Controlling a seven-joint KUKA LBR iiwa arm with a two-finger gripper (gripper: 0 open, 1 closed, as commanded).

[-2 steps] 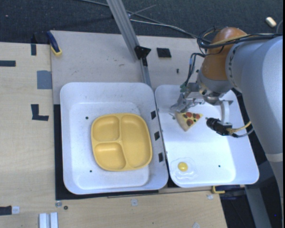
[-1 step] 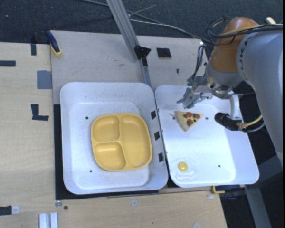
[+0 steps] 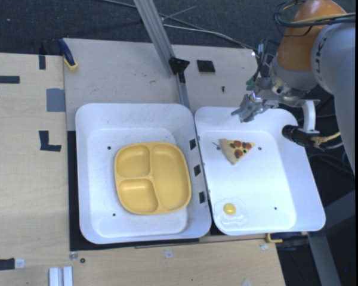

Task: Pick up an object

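**Bench check: gripper high at back of right bin, nothing held**

Wooden bench (image 3: 24,177) with tape marks, two white bins side by side on it. Left bin (image 3: 92,159) carries a yellow divided plate (image 3: 151,177). Right bin (image 3: 298,183) has two candidates: a toy pizza slice (image 3: 235,149) near the middle-back, and a toy fried egg (image 3: 229,213) near the front edge, well apart from the slice.

Gripper (image 3: 248,111) sits over the back rim of the right bin, just behind the pizza slice, not touching it. Jaws: too small and dark from here, can't tell if they're apart or together. Nothing visible between them.

Risks as I see them:
- Both items are flat and low. Fingers likely skid over the top or hit the bin floor before getting purchase.
- Slice is a wedge; closing across the tapered sides could squirt it out sideways.
- Gripper is near the bin rim; descending from here without moving forward would land on the rim or bare floor, not the slice.
- Egg looks thinner still, so probably the worse pick.
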